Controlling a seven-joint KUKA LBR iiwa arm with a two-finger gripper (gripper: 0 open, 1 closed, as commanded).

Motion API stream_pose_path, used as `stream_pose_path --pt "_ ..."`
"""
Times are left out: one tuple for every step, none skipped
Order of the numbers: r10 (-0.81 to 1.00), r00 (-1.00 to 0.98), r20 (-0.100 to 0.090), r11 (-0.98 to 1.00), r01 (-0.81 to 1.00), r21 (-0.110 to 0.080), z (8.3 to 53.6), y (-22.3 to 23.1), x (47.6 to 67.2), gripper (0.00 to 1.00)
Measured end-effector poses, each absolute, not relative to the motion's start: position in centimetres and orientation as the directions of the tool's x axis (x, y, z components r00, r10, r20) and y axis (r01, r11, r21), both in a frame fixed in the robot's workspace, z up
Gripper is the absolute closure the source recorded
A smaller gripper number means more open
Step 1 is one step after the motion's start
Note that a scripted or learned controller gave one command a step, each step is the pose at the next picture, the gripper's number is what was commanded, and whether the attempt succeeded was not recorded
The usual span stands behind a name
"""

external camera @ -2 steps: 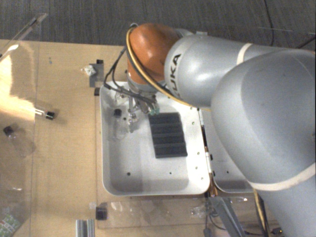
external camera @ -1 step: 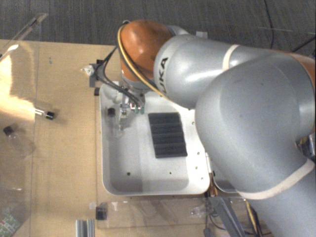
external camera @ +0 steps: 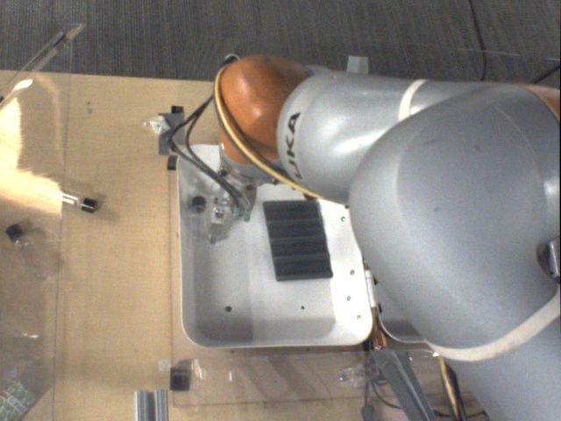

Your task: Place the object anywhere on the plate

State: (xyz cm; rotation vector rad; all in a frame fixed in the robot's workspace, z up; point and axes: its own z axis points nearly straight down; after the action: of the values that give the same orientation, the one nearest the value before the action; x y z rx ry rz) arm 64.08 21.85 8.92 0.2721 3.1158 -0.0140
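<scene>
Nearest to us is the bulky grey KUKA arm [external camera: 456, 209], which covers most of the right half of the view, its orange band [external camera: 254, 95] sitting above the wrist at the far edge of the white bin. Past it the floor is dark grey carpet [external camera: 263, 7], and the bench top is pale wood [external camera: 96, 279], with a bright patch of light on its far left.

Going from the left, a small black-tipped piece [external camera: 83, 203] lies on the bare wood, well apart from the bin. Next comes the shallow white bin [external camera: 263, 327]. The two-finger gripper [external camera: 219, 226] hangs low in the bin's far left corner, close to the left wall; we cannot tell how far apart it stands or whether it holds anything. A small dark object [external camera: 198, 203] lies just beside it, against the left wall. Right of the gripper, a black ribbed rectangular plate [external camera: 298, 239] lies flat in the middle of the bin, apart from the walls. The near half of the bin floor is open white surface. A small dark block [external camera: 180, 377] sits on the wood just near the bin's near left corner.
</scene>
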Motion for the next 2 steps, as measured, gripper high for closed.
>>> stream_pose_path --pt "0.172 -0.985 -0.026 0.985 0.172 0.001 10.4 22.1 64.4 1.0" --pt "-0.1 -0.995 -0.012 0.995 -0.1 0.004 17.7 23.7 65.3 1.0"
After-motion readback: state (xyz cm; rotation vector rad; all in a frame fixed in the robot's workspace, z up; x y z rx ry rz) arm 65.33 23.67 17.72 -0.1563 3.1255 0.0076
